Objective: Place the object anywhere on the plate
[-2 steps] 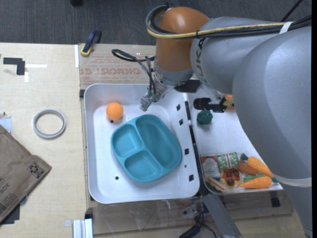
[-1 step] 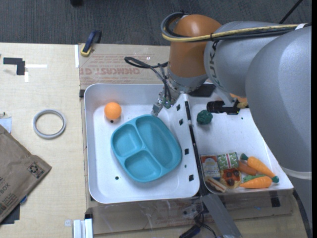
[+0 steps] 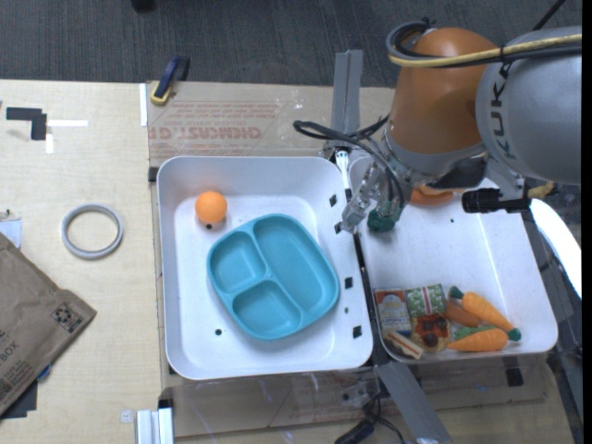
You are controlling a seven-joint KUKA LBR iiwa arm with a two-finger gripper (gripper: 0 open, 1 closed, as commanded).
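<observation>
Carrots [image 3: 481, 326] and packets lie at the right bin's [image 3: 546, 336] near edge. Gripper [image 3: 370, 209] pinches a small dark-green object [image 3: 383, 217] at that bin's far-left corner, beside the divided blue plate [image 3: 273, 276].

The blue plate [image 3: 271, 276] sits mid left bin [image 3: 176, 248], an orange ball [image 3: 211, 207] at its 11 o'clock. The gripper [image 3: 368, 209] hangs over the right bin [image 3: 518, 248], carrots [image 3: 481, 324] at 5 o'clock.

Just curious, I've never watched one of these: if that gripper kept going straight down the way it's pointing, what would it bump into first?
Probably the dark green object just below the gripper, or the right bin's white floor beside it. Depth is hard to judge.
</observation>
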